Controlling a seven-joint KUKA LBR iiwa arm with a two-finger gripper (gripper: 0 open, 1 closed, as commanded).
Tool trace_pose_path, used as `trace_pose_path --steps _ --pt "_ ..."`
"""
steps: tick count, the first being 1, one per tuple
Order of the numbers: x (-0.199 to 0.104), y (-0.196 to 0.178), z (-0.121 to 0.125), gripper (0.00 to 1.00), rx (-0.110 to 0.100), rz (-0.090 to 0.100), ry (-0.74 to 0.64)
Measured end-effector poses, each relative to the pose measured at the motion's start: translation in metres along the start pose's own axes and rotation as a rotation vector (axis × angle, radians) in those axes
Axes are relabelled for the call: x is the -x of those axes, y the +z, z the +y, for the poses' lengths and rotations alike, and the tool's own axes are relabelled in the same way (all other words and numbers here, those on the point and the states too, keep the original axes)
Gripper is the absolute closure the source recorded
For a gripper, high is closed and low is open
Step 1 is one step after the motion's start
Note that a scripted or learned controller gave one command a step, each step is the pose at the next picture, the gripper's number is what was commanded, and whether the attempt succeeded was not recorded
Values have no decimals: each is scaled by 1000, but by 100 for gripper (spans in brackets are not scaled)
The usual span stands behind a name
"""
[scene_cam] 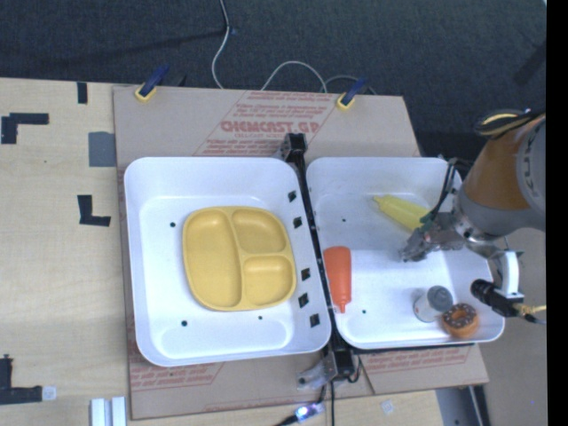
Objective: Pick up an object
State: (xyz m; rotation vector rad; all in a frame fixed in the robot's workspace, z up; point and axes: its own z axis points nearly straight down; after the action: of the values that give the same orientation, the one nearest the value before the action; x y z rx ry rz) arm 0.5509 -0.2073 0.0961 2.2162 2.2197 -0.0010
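orange carrot beside bin divider

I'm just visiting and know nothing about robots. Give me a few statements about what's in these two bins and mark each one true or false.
1. The yellow divided plate lies in the left bin. True.
2. The orange bottle sits in the middle of the plate. False: it lies in the right bin, along the edge next to the divider.
3. The tool is over the right bin, close to the yellow banana-like object. True.
4. The plate has a single undivided well. False: it has three compartments.
5. A doughnut-like toy sits in the right bin's near right corner, beside a small grey round object. True.
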Motion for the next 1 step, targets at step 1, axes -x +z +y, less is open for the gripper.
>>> trace_pose_path --steps 1 --pt "2 -62 3 100 -1 3 0"
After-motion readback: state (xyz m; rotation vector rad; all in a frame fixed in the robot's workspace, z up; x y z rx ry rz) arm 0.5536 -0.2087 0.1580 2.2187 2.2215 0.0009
